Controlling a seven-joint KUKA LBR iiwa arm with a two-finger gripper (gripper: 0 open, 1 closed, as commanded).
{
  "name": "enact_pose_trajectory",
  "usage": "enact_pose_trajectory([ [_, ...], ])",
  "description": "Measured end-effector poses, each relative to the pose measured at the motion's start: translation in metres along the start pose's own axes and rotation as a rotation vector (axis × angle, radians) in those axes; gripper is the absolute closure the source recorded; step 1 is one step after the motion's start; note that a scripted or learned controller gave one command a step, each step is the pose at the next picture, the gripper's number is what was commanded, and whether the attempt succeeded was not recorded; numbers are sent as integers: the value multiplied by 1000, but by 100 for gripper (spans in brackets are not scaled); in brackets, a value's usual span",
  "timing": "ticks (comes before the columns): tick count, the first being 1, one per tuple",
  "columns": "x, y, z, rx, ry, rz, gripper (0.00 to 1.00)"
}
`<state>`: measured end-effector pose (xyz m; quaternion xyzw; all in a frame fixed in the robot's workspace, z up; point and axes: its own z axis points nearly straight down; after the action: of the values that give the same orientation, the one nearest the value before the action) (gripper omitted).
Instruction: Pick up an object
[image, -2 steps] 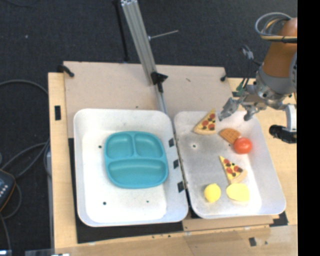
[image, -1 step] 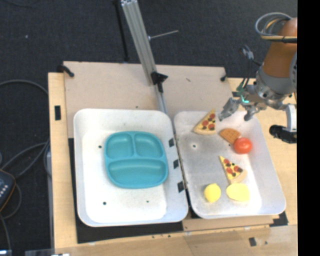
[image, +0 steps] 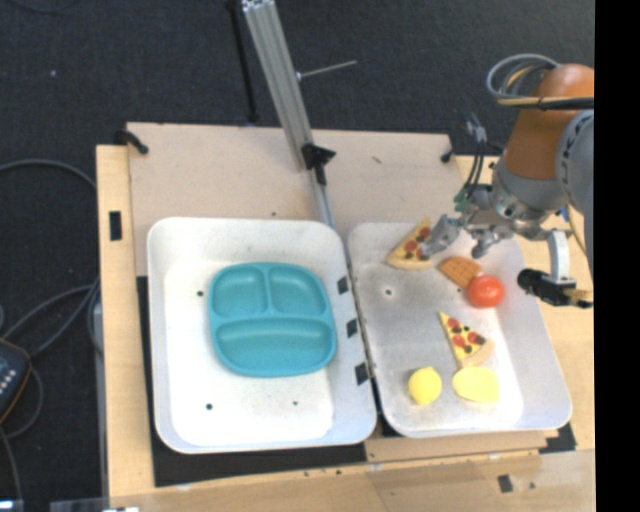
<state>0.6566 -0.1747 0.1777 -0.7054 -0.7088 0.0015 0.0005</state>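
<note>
Nearest the lens, a yellow plastic lemon (image: 425, 385) and a yellow wedge (image: 477, 385) crowd the right white bin's (image: 400, 300) front edge, a pizza slice (image: 464, 338) just behind with bare floor to its left. At the far edge, the gripper (image: 466, 232) hangs beside another pizza slice (image: 410, 246), a tan cracker (image: 459, 270) and a red tomato (image: 486, 291); its fingers look spread, gripping nothing. A turquoise divided plate (image: 271, 319) sits in the left bin (image: 170, 300).

You've got one fixed camera above the bench (image: 250, 170), looking down at a slant. Far enough back to frame both white bins, left (image: 170, 300) and right (image: 530, 390), plus dark floor (image: 60, 80) around. Arm (image: 545, 140) enters from frame right.
</note>
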Motion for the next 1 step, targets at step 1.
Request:
enact_pose_trajectory([
  [1, 8, -3, 52, 1, 1, 1, 0],
])
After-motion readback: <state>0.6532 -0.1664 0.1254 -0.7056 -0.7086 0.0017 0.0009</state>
